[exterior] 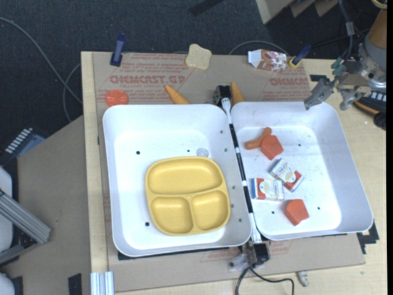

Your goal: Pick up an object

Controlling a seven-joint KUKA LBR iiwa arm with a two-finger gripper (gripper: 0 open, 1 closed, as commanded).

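While the gripper point(331, 94) hangs spread and empty at the right bin's point(353, 165) 1 o'clock corner | pick options clustered mid-bin: orange block point(296, 211) at 5 o'clock, snack packets point(286, 173) central | probably lining up.

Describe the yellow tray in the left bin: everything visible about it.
The yellow tray is a rounded-corner divided plate, plastic by its look, with one long compartment at the far side and two smaller ones nearer the camera. It lies flat, upright, slightly rotated, on the left bin's floor, toward the near right. Nothing lies in it.
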